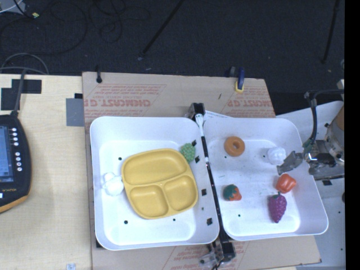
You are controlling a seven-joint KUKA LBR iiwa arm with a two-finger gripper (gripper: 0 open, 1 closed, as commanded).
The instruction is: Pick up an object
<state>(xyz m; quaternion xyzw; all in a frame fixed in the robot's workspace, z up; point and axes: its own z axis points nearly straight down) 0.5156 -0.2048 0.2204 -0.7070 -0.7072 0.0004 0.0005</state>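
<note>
Glossy yellow plastic tray (pixel 159 183) in smooth white bin (pixel 107 151) on matt cardboard (pixel 169 97).

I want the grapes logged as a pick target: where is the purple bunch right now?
The purple grape bunch lies in the right bin, near its front right corner, just below the red pepper and right of the strawberry.
</note>
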